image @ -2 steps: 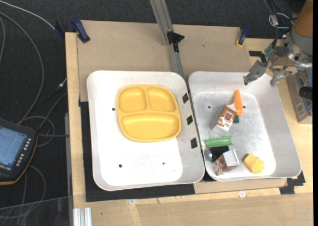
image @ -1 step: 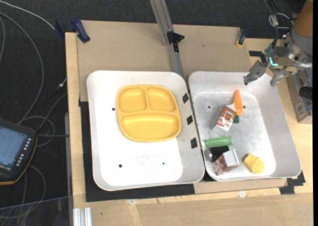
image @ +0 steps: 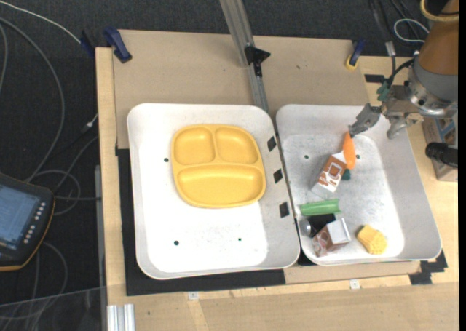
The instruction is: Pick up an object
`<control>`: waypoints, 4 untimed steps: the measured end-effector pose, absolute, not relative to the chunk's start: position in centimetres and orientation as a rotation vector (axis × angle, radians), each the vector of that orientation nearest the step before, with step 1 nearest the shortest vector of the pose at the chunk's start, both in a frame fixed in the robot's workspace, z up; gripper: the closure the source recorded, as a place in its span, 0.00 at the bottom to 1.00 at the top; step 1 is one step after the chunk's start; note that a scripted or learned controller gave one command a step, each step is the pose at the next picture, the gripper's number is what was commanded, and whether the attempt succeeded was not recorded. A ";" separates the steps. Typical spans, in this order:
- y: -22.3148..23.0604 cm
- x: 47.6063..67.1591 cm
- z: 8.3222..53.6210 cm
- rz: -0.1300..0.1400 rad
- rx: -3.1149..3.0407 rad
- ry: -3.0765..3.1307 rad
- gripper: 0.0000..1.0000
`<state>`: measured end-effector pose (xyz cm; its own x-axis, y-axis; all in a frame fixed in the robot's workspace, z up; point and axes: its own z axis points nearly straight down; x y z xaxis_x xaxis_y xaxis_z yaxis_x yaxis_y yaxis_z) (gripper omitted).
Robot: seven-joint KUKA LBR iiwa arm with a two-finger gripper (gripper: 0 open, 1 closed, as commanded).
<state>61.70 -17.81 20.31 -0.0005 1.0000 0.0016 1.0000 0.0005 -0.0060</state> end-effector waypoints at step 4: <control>-17.7 61.7 19.8 -0.007 -2.224 -2.230 1.00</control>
<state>61.70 -17.70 19.76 -0.0024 1.0000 -0.0023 1.0000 0.0024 0.0088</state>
